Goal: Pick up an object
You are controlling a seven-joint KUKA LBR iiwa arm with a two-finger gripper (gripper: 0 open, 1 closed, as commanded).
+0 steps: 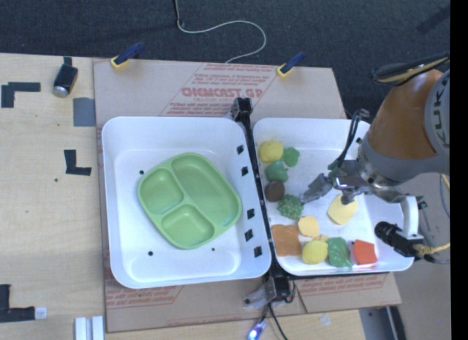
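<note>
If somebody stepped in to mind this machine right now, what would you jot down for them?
Gripper: hovering over the right bin, fingers look open, nothing between them.
Things: toy foods lie in the right bin, including a pale yellow piece beside the gripper, a green broccoli and a brown ball. The left bin has a green divided tray.
Done: nothing picked yet.
Left: close on one piece and lift it.

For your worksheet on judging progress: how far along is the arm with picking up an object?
Done: the arm has reached over the right bin. In hand: the pincer hovers by the pale yellow piece, with nothing visibly gripped. Left: grasping and lifting; the toy foods lie in the bin.
</note>
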